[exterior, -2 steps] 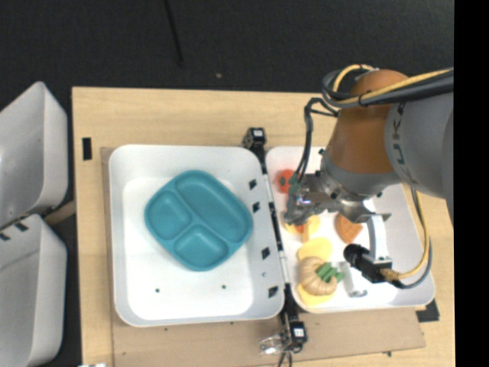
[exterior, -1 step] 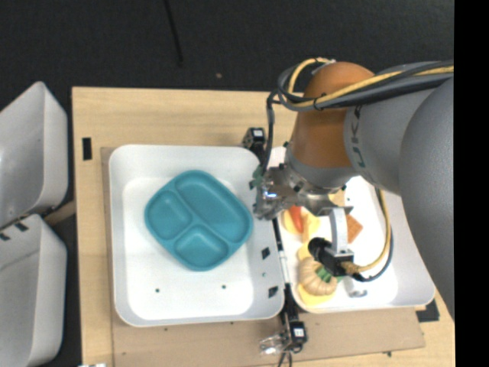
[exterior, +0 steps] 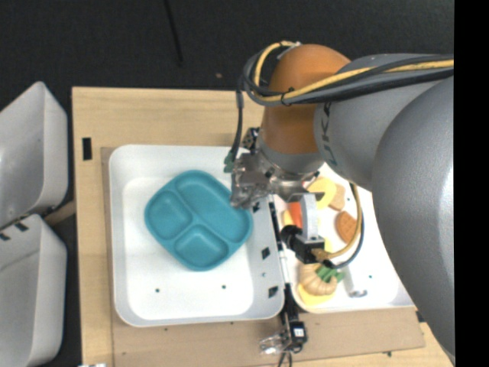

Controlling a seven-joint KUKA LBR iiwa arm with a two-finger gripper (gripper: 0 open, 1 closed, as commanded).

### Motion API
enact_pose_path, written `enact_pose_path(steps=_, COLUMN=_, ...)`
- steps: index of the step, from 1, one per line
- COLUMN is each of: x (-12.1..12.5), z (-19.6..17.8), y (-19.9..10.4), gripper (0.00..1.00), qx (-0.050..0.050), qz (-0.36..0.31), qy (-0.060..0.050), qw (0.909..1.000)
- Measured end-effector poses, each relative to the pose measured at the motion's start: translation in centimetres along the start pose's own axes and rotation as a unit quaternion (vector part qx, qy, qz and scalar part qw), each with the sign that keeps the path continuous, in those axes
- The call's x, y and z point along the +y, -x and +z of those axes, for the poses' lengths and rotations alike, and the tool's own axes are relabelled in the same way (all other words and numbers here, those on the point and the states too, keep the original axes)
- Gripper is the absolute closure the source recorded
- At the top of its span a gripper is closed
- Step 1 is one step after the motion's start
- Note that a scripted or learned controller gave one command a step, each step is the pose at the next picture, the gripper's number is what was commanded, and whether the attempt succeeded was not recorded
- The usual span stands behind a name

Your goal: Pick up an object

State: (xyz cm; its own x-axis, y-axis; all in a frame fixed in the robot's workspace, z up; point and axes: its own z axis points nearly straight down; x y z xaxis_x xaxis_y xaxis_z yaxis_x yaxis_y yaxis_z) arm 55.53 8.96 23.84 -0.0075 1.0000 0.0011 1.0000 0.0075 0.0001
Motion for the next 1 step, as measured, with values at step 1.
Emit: enact_pose_path(steps=1, x=-0.06, z=0.61, y=0.93, gripper=1.0, qx=-0.002, qz=0.004, qy=-0.002, qw=1.0)
